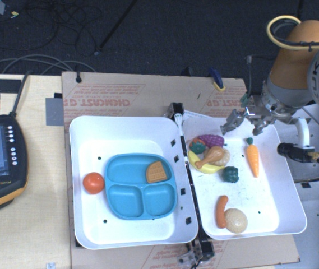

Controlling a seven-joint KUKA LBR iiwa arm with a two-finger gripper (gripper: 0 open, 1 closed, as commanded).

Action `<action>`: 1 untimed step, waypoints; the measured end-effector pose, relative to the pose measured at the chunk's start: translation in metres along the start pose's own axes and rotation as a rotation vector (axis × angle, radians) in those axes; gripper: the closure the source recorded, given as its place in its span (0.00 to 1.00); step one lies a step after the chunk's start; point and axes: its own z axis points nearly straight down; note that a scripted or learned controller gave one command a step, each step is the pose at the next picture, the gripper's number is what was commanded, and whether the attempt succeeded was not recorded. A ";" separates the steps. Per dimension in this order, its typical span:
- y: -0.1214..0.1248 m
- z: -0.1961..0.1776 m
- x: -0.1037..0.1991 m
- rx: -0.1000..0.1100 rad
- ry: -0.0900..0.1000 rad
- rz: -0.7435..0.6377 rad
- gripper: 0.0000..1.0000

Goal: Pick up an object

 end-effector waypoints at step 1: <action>0.000 -0.010 0.000 0.000 0.000 -0.001 1.00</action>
